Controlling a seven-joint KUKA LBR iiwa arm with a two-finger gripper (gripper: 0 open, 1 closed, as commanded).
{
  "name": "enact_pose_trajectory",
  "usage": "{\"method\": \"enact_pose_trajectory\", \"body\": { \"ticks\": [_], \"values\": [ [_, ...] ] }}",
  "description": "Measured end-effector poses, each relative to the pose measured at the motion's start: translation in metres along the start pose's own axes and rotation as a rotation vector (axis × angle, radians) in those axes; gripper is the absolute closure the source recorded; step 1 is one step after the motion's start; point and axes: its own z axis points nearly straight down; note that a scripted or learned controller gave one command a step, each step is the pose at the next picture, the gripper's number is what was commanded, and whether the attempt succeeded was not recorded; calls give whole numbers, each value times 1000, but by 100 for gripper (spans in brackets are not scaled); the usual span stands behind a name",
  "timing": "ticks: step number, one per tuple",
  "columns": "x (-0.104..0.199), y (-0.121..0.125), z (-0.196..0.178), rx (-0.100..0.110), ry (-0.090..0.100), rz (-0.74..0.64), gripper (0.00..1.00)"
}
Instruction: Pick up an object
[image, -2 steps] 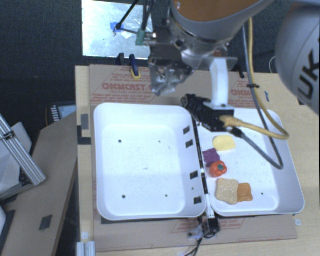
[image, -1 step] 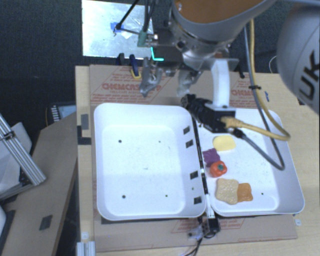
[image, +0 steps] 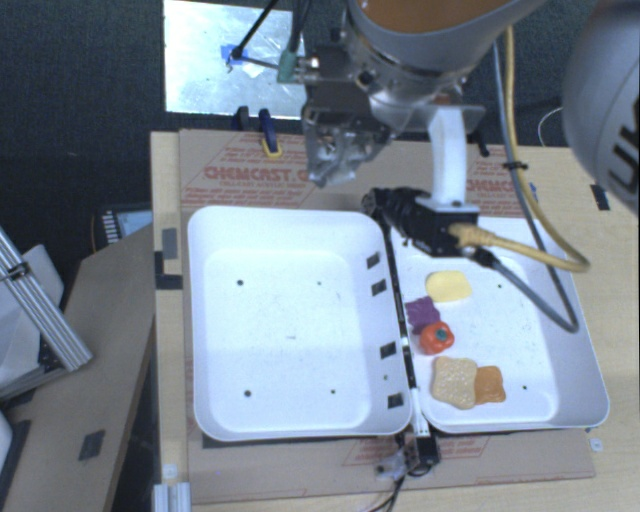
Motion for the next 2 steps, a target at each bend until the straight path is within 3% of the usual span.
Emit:
{"method": "enact_pose_trajectory", "body": {
  "ticks": [1, 2],
  "values": [
    [0, 0, 0, 1, 0, -2, 0],
    [1, 0, -11, -1, 2, -6, 100]
  ]
}}
